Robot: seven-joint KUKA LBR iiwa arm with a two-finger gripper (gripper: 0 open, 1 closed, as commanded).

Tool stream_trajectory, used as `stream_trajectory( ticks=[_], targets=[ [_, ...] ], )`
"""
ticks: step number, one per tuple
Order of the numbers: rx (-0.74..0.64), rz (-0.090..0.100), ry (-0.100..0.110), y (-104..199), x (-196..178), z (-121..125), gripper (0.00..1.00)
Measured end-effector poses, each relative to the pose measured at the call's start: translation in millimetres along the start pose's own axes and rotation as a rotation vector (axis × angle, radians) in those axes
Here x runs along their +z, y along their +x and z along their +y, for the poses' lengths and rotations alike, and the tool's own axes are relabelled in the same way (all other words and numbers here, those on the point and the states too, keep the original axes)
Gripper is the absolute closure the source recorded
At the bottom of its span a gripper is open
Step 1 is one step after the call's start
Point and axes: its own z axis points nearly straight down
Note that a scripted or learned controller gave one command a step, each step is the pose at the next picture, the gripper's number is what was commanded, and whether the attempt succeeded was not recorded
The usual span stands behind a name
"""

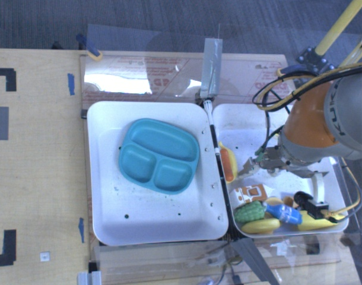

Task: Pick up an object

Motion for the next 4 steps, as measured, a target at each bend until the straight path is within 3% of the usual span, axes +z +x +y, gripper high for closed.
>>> stream_trajectory(
  ticks=[1,2,3,4],
  targets=[
    [-0.196,0.002,-0.004,5.4,-0.8,-35.3,0.00],
    [-0.194,0.000,-0.010,5.2,-12.0,-33.4,1.00],
    [-0.041,0.005,-0.004,63.4,-152.9,16.8,1.00],
    [-0.037,0.003,0.006,60.9,-148.4,14.4,0.00]
  ],
)
